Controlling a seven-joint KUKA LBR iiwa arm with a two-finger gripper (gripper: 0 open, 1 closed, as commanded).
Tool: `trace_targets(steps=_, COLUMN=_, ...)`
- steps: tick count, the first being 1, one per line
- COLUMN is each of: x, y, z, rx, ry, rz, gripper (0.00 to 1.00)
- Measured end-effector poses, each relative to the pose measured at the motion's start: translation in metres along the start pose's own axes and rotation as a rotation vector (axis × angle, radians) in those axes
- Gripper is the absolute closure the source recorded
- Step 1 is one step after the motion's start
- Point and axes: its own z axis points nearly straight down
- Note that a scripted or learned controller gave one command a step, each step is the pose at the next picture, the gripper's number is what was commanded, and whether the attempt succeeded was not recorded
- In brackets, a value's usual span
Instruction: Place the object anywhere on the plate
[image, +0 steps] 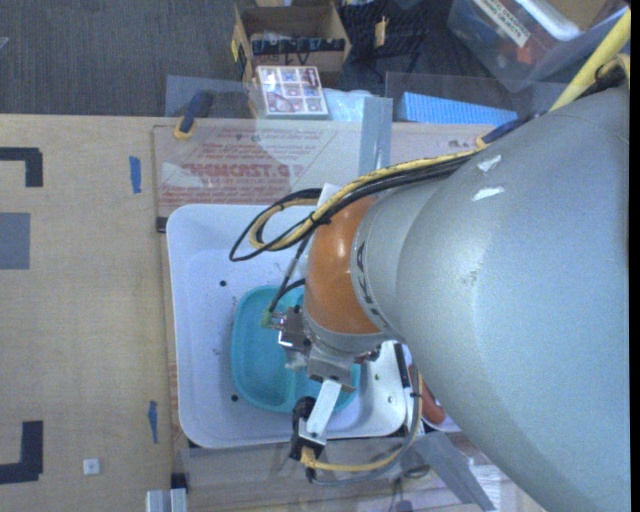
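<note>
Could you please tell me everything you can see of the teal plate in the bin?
The teal plate is a smooth, plastic-looking dish with a raised rim, lying flat on the floor of the white bin, toward its lower half. Its left part shows; the arm's wrist covers its right side. What rests on it cannot be told.

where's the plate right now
The teal plate lies inside the white bin, toward its lower middle in the camera view, and the arm's orange band and wrist cover its right side.
</note>
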Motion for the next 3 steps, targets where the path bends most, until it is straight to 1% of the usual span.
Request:
trace_targets(steps=1, x=-0.088, y=0.068, z=-0.064, rx=0.004, ry=0.002, rz=-0.103, gripper=1.0)
trace_targets(steps=2, x=-0.016, y=0.032, z=-0.061, rx=0.005, ry=0.001, rz=0.145, gripper=1.0)
trace_targets(steps=3, x=0.02, y=0.003, z=0.007, rx=-0.01, ry=0.008, rz=0.423, gripper=1.0)
